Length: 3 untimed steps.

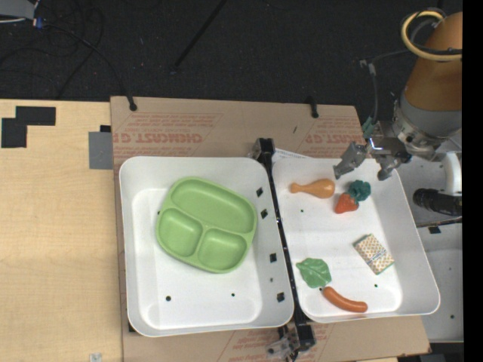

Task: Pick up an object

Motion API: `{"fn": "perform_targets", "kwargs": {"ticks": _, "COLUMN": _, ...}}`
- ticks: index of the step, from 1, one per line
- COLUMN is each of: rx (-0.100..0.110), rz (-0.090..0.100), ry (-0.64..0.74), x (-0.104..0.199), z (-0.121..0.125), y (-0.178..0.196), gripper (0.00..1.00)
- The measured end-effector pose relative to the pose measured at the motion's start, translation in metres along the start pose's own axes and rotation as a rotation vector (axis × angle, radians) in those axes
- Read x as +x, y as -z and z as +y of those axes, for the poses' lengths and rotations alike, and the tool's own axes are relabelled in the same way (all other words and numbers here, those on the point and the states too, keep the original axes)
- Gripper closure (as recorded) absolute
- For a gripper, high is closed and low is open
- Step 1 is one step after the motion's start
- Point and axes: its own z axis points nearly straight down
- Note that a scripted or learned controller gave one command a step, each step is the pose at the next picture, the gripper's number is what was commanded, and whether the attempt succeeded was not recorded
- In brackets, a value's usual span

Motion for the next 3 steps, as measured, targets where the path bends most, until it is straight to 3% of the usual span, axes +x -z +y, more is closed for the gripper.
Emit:
{"fn": "perform_targets", "kwargs": {"ticks": 1, "rx": -0.010, "rz": -0.001, "ry": 0.001, "x": 0.000, "z": 0.002, "y": 0.006, "gripper": 0.00}}
{"fn": "perform_targets", "kwargs": {"ticks": 3, "rx": -0.005, "rz": 0.000, "ry": 0.000, "x": 0.010, "z": -0.010, "y": -0.099, "gripper": 0.00}}
